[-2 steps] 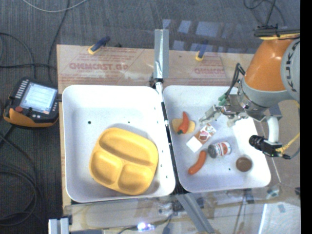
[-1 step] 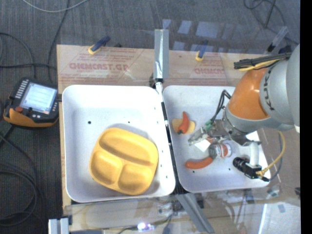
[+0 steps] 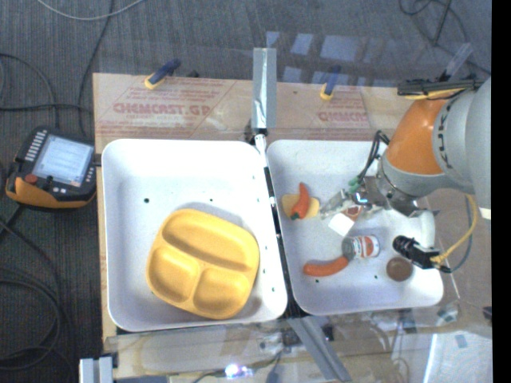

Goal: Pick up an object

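Far left of frame: pendant [image 3: 52, 170] on the floor, irrelevant. Left bin [image 3: 128, 166] holds a yellow tray [image 3: 204, 262], lower centre, lying flat. Right bin [image 3: 319, 162] has the small stuff: toy pepper [image 3: 299, 203] near its left wall, hot dog [image 3: 326, 267] lower centre, can [image 3: 363, 247] just right of it, brown disc [image 3: 399, 270] lower right. Gripper [image 3: 349, 206] sits low in the right bin's middle, over a white block [image 3: 341, 224]; can't tell whether it's spread or pinched, the wrist hides it and nothing is visibly between the tips. Likely target, my guess: block or can, both just below the tool. Risks: items are clustered, so a descent may knock the can and roll it, or catch the block's edge and push it aside; a miss is plausible. Axes: hot dog lies roughly left-right, right end tipped slightly up-frame; can on its side, axis left-right, lid end pointing left; pepper roughly vertical in frame, curved, stem end up.
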You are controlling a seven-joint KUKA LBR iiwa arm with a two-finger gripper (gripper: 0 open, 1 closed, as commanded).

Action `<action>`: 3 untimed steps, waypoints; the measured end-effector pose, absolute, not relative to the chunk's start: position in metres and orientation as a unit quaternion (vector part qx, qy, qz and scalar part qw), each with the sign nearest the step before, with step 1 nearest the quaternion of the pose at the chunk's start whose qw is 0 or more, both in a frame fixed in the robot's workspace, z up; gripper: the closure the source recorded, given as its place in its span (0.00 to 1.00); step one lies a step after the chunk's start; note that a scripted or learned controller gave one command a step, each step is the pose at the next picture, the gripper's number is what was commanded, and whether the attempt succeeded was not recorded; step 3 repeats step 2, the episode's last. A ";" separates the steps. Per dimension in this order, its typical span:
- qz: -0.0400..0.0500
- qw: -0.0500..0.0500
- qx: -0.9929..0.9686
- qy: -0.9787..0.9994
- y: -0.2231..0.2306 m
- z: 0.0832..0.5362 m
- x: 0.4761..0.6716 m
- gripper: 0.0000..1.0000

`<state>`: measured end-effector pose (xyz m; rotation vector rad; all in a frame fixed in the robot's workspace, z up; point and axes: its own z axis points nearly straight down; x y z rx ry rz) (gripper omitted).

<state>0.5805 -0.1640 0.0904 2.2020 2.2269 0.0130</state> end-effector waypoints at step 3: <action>-0.002 0.000 0.740 0.673 -0.112 0.182 0.618 1.00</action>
